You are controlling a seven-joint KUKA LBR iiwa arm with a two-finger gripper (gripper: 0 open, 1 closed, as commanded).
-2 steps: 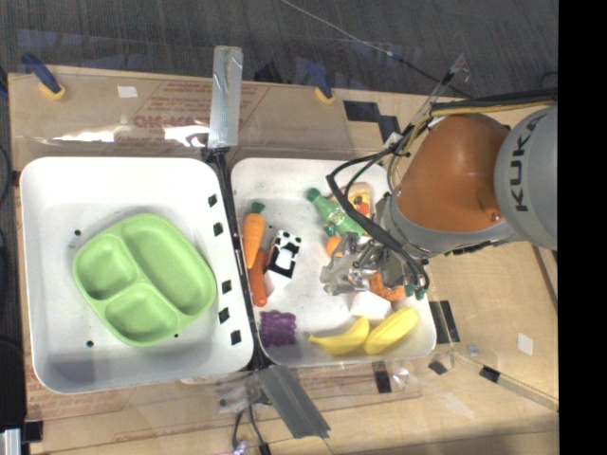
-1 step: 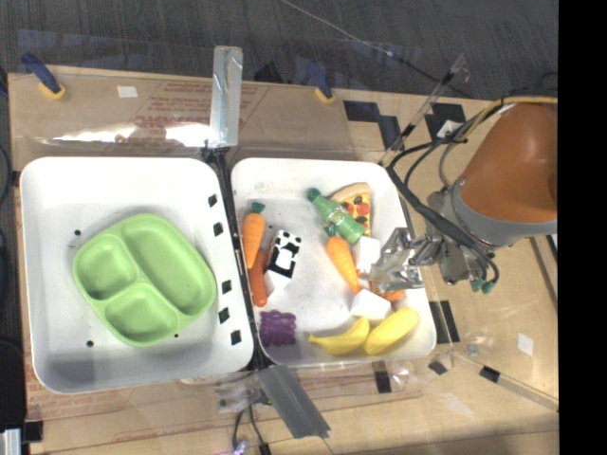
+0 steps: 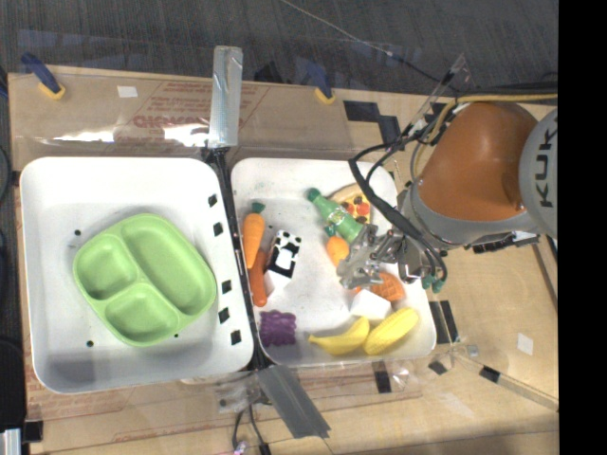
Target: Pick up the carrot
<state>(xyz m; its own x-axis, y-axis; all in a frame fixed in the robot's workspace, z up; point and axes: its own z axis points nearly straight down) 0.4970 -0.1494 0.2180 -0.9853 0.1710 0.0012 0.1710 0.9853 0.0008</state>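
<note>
1. I see the carrot lying in the right bin, along that bin's left wall, its green top toward the far end and its orange body running toward me. Nothing is touching it from above.
2. Just to the right of the carrot sits a small black-and-white block, close beside it but apart.
3. At the near end of the carrot, a purple bunch of grapes rests by the bin's front-left corner.
4. Along the front wall I make out a banana and, touching its right end, a yellow lemon-like piece.
5. Farther back in the bin lies a green bottle, tilted, with a slice of pizza behind it and a small orange fruit just in front of it.
6. The gripper is down in the right half of this bin, well apart from the carrot, over a white and orange-red item. I cannot tell from here how the pincer stands.
7. The arm's orange band and grey wrist loom over the bin's right edge, with black cables looping around them.
8. The left bin holds a green divided plate with three compartments.
</note>
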